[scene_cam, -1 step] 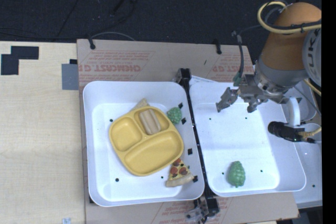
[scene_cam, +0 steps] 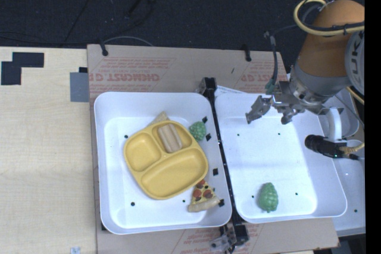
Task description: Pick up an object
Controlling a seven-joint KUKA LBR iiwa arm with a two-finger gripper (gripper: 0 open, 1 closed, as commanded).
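The grey arm with the orange band reaches in from the right, and its two-finger gripper [scene_cam: 273, 113] hangs over the far part of the right-hand shallow white bin [scene_cam: 268, 154]. Its two fingers stand spread apart with nothing between them. It is well apart from everything that lies in the bins.

A green, bumpy, egg-shaped toy [scene_cam: 268, 197] lies alone on the floor of that right-hand bin, near its front wall and on the gripper's near side.

The left-hand shallow white bin [scene_cam: 116, 202] bears a yellow plastic plate with three compartments [scene_cam: 169, 175], set at a slant in the middle. A tan, ridged, bun-like piece [scene_cam: 170, 137] lies in the plate's small far-right compartment; the other two compartments hold nothing. A small green broccoli-like toy [scene_cam: 198, 129] sits just beside the plate's far-right edge, close to the wall between the two bins. A toy pizza slice with red dots [scene_cam: 203, 196] lies at the plate's near-right edge, touching it or nearly so, towards the bin's front right corner.

Both bins rest side by side on a brown cardboard sheet with red print [scene_cam: 155, 71], which lies on the pale wooden bench [scene_cam: 41, 157]
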